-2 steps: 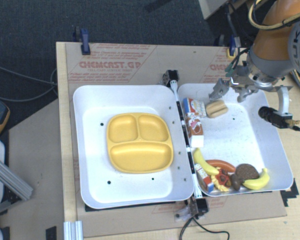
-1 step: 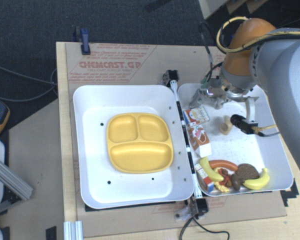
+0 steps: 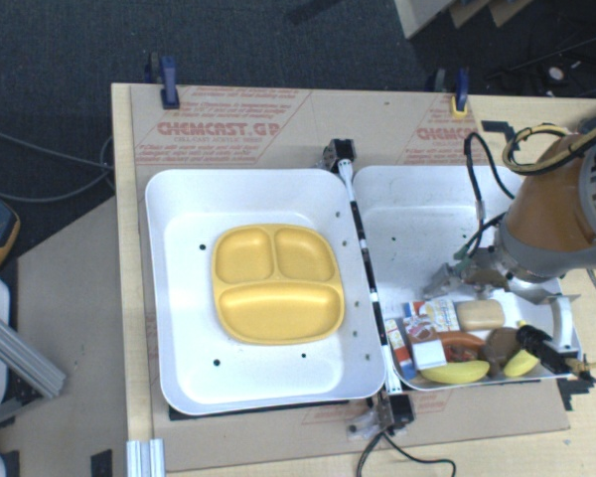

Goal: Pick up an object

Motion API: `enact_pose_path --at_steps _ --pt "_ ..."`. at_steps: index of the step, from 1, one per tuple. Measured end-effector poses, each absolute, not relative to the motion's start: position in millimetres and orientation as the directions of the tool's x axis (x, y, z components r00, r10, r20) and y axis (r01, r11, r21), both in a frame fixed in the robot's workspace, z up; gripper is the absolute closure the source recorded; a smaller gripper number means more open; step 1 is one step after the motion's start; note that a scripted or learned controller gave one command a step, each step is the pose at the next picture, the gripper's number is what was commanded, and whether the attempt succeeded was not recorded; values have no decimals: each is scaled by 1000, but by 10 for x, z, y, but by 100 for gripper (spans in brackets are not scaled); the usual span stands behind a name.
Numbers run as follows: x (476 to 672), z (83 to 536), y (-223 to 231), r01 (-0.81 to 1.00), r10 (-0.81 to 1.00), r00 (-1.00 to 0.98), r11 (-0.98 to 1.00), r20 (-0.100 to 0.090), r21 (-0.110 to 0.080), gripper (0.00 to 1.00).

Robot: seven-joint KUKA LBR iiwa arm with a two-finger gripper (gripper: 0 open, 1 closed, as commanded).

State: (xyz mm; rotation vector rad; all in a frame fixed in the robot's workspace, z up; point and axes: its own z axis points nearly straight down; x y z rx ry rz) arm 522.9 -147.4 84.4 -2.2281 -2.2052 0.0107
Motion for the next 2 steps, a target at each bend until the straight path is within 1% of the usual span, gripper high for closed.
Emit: enact_pose_path --at_steps 1,2 --pt "5979 857 -2091 1000 1000 2 -1 -6 8 0" --pt "6434 850 -975 1000 1000 -10 10 2 6 0"
